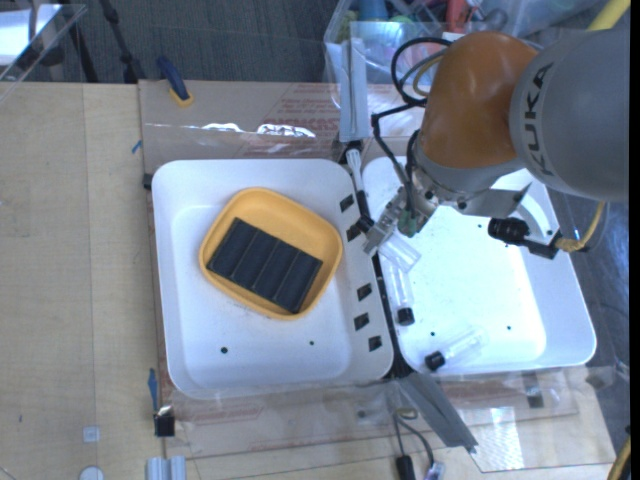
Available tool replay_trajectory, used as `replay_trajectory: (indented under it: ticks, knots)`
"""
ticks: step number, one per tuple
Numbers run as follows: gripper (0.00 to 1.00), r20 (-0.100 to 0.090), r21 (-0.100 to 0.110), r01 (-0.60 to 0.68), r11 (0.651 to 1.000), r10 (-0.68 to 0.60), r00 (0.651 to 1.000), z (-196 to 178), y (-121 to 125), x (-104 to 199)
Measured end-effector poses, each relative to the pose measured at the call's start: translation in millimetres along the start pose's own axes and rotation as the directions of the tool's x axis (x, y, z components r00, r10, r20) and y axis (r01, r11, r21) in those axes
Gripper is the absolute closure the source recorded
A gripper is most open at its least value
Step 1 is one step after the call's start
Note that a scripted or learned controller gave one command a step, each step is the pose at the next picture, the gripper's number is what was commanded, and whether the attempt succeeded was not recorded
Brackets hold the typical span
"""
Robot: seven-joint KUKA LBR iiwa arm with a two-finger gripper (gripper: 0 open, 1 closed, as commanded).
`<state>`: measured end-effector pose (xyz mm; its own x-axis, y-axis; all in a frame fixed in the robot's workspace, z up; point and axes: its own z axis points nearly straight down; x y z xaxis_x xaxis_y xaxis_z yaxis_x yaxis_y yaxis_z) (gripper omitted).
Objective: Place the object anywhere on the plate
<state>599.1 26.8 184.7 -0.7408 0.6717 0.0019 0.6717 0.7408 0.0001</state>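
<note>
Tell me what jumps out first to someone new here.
The arm, grey with a big orange band, fills the upper right over the right bin. Next, the yellow plate in the left bin, with a dark ribbed slab lying on it. The gripper hangs near the divider between the bins.

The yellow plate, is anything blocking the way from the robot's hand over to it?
Nothing tall does. The gripper hangs by the raised divider where the two bins meet. The yellow plate lies just past it in the left bin, with a dark ridged block on it.
</note>
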Motion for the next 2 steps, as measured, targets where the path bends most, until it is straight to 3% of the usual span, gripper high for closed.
replay_trajectory:
  ticks: [1, 2]
  knots:
    - [1.0, 0.0, 0.0, 0.113, 0.994, -0.113, 0.994, 0.4, -29.1, 43.9]
    - [0.0, 0.0, 0.0, 0.113, 0.994, -0.113, 0.994, 0.4, -29.1, 43.8]
